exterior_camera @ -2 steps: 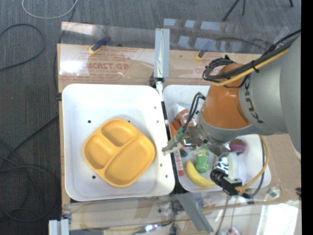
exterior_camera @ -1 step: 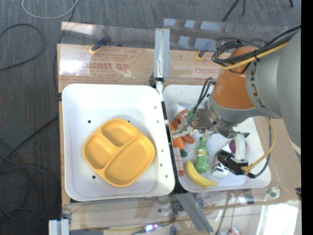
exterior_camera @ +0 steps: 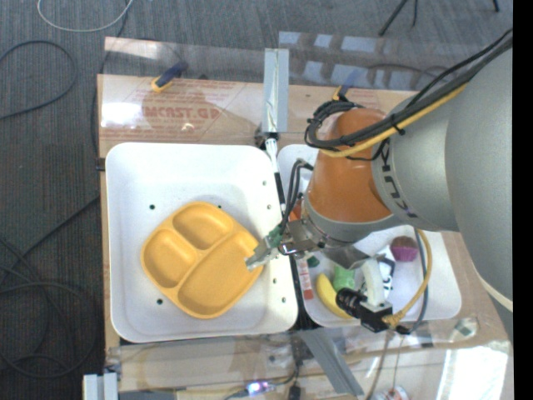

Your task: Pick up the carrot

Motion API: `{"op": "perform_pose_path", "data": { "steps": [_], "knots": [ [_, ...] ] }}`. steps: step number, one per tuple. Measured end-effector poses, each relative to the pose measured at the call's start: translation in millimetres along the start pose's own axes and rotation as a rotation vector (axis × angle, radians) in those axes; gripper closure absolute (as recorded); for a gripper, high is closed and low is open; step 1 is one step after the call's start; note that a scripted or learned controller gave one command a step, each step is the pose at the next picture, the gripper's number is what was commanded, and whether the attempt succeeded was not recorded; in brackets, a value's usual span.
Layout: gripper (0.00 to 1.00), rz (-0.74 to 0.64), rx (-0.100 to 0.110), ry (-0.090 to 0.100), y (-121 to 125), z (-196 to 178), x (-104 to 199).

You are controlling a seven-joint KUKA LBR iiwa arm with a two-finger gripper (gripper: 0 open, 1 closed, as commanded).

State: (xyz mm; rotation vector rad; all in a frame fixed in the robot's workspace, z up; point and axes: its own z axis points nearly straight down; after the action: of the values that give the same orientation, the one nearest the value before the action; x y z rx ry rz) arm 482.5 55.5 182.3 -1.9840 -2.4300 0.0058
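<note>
A yellow divided tray [exterior_camera: 201,259] is held in the left bin [exterior_camera: 133,169]; the gripper's state cannot be told

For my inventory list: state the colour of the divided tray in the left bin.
Yellow tray, clearest in the camera view.

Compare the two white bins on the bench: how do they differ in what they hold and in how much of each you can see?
The left bin holds one yellow divided tray, lying at a slant; the right bin holds several small things, among them a purple piece and a yellow one. The left bin lies open to view; the right bin is largely covered by the arm. Both are shallow, white and side by side.
</note>
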Motion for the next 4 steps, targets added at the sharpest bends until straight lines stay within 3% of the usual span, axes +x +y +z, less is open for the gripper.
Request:
{"op": "perform_pose_path", "data": {
  "steps": [1,2,4],
  "knots": [
    [0.00,-0.009,-0.033,-0.018,13.8,16.8,12.0],
    [0.00,0.026,-0.064,-0.023,24.7,26.8,17.2],
    [0.00,0.079,-0.058,-0.018,36.9,36.1,22.8]
  ]
}}
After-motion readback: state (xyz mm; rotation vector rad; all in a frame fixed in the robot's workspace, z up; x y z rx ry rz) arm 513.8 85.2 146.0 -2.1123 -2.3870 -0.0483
